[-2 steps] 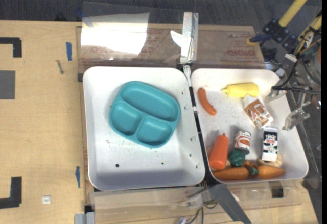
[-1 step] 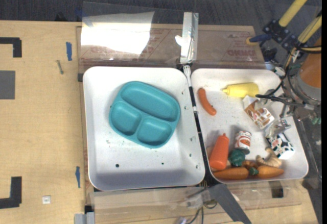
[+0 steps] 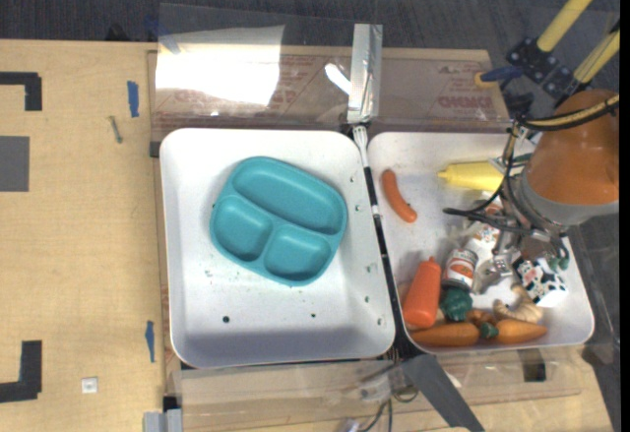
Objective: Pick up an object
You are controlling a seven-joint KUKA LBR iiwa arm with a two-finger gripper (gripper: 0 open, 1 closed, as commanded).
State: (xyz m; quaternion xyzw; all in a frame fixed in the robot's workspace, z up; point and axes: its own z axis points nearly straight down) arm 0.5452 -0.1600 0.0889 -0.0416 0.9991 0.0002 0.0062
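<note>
My gripper point(image 3: 504, 248) is down inside the right bin point(image 3: 581, 322), over a heap of toy food. Beneath and beside it lie a small white bottle point(image 3: 461, 269) and a black-and-white spotted piece point(image 3: 540, 278). A yellow bottle-like toy point(image 3: 471, 176) lies at the bin's back, partly behind the orange wrist band point(image 3: 579, 159). An orange sausage point(image 3: 399, 196) lies apart at the back left. An orange bottle-shaped toy point(image 3: 423, 290), a green piece point(image 3: 456, 303) and two carrots point(image 3: 449, 334) point(image 3: 519, 330) sit along the front.
The left bin point(image 3: 187, 322) holds a teal divided plate point(image 3: 280, 218). A raised divider point(image 3: 371, 214) separates the two bins. A clear plastic sheet point(image 3: 246, 76) and a metal bracket point(image 3: 363, 71) stand behind them. Brown cardboard bench point(image 3: 74, 223) stretches left.
</note>
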